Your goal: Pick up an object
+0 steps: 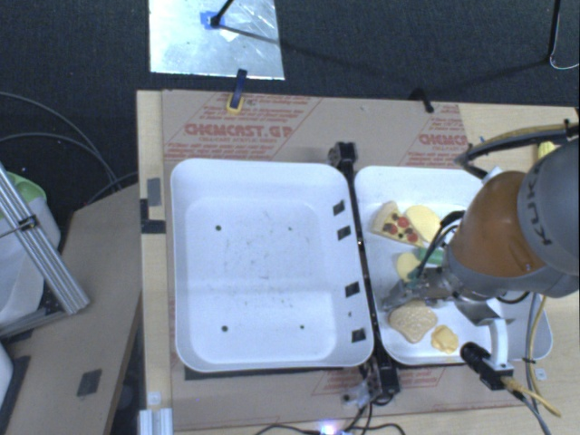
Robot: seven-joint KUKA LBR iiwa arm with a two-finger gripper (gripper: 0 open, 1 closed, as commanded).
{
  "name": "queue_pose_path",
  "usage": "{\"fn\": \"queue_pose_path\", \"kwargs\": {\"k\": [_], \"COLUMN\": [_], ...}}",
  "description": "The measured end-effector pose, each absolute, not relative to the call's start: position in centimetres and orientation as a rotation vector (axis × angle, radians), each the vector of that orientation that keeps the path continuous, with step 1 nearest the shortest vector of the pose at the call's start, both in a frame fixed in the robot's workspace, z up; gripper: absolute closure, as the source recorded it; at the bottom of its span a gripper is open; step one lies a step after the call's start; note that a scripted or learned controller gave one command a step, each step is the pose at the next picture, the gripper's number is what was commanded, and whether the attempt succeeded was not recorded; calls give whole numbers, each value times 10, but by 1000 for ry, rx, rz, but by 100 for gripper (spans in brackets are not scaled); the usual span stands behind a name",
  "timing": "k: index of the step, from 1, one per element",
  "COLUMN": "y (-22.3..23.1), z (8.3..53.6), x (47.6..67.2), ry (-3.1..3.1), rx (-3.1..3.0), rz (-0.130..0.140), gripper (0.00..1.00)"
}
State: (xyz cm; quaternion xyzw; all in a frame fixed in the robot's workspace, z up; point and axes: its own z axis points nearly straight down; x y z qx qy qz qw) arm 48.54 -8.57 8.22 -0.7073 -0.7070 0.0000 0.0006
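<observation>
In the right bin [385,352], nearest its front wall, lie a tan bread-slice toy [412,322] and a small yellow piece [444,338]. Just behind the bread the gripper [410,290] reaches down, its state impossible to tell, the arm [494,234] hiding the bin's right part. Farther back lie a pizza-slice toy [395,224] and a yellow round piece [422,217].
</observation>
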Motion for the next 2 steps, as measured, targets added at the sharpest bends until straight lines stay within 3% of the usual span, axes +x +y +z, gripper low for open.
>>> {"fn": "queue_pose_path", "kwargs": {"k": [1,2], "y": [-86,-13], "z": [95,190], "x": [488,515], "ry": [-2225,-2240], "rx": [-2222,-2212], "rz": [-5,-16], "gripper": [100,100]}}
